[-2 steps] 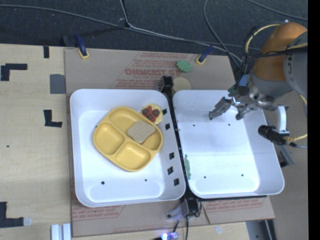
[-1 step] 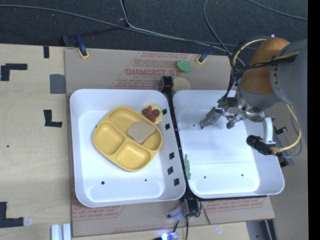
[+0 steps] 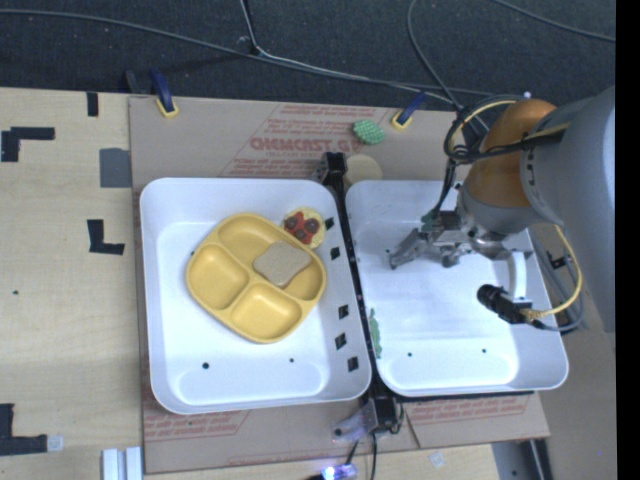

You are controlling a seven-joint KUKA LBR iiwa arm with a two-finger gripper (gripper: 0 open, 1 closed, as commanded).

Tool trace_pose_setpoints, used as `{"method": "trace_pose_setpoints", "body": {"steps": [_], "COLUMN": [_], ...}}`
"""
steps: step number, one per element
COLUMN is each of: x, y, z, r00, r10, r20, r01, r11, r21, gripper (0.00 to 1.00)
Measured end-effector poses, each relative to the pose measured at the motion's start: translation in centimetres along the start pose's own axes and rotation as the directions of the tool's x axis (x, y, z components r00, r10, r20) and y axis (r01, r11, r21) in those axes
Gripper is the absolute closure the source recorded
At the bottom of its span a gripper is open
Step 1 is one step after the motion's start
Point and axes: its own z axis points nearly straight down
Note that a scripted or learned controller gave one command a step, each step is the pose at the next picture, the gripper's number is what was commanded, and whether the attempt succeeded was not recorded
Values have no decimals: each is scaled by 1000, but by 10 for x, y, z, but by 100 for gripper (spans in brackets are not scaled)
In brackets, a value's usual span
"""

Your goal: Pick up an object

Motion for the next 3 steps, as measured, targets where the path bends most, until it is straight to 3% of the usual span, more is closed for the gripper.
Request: {"method": "trace_pose_setpoints", "body": {"steps": [1, 3], "x": [0, -2], "y": [1, 5], "z": [-14, -130], "r00": [1000, 1000], "r10": [0, 0], "r20": [1, -1], "r01": [0, 0], "r11": [1000, 1000], "r21": [-4, -5], "gripper": [100, 100]}}
